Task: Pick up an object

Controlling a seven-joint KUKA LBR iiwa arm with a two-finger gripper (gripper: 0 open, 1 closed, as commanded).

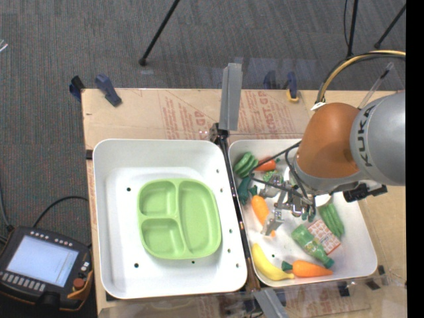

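Cardboard-topped bench point(159, 111) on grey carpet point(66, 32)

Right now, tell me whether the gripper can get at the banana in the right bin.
Probably yes. The banana lies uncovered near the right bin's front edge, just below the gripper, with nothing stacked on it; a carrot sits beside its tip.

Two white bins, the left bin point(106, 177) and the right bin point(361, 244). One green divided plate point(179, 218) in the left. On the right: one banana point(268, 264), two carrots point(260, 207) point(310, 268), one green packet point(317, 237), several green vegetables, count unclear.
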